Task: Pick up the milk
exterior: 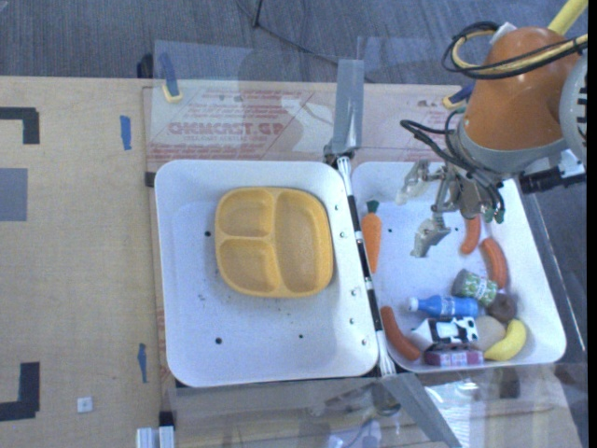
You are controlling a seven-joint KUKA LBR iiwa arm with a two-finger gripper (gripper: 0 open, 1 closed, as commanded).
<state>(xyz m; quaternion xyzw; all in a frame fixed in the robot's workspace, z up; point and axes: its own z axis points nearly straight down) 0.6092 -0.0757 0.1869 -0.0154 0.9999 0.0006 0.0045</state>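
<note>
So 2 white bins are being carried side by side on the tabletop. In the left bin a yellow divided plate is being kept, nothing else. The right bin is where all the small stuff is being piled: a carrot along its left wall, a sausage lower down by that same wall, 2 more sausages near the right side, a green can, a blue bottle lying flat, a banana in the near right corner.

The milk, a little carton with black cow patches, is being wedged between the blue bottle above it and a dark flat pack below, just left of the banana.

The tool is being hung over the upper part of the right bin, well apart from the milk. Its fingers are being held spread, nothing between them.
</note>
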